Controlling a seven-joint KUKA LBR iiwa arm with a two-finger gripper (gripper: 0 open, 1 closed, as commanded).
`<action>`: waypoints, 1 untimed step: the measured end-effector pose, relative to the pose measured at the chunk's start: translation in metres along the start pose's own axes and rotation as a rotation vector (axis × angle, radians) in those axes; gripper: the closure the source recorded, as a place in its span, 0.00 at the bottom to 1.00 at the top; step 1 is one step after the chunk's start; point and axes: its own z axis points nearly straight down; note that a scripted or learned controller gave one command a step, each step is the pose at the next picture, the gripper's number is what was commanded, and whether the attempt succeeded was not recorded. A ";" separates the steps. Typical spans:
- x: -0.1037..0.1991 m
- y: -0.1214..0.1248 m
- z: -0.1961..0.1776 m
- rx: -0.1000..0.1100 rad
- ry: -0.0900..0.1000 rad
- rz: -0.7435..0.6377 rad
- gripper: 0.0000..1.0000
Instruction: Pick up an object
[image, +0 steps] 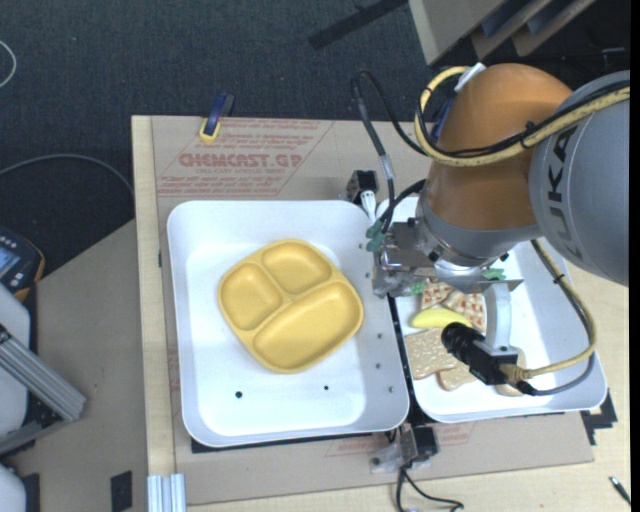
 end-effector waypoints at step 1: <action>0.037 -0.017 -0.097 0.000 0.004 -0.008 1.00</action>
